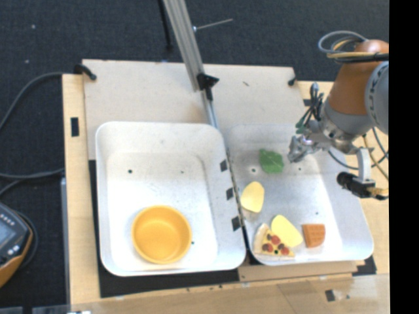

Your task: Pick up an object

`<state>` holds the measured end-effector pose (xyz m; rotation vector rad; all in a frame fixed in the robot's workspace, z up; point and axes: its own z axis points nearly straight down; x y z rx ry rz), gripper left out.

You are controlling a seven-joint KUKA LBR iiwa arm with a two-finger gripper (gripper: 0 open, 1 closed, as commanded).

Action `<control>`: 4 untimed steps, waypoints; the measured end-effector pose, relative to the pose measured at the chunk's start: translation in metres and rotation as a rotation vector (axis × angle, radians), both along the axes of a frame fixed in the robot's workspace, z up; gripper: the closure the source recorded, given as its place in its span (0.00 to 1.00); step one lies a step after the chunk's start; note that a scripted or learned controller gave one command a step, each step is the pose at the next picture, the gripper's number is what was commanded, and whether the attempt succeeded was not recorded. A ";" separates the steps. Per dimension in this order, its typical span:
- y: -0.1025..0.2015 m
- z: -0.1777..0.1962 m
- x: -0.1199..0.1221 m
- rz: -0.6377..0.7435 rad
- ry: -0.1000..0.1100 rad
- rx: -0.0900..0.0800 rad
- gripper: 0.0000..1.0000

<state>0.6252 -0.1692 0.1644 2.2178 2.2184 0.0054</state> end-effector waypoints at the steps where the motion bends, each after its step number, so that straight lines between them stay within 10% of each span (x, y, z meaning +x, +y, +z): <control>1: -0.001 0.052 0.002 0.002 -0.002 -0.001 1.00; 4: 0.143 0.074 0.004 0.007 0.003 0.003 1.00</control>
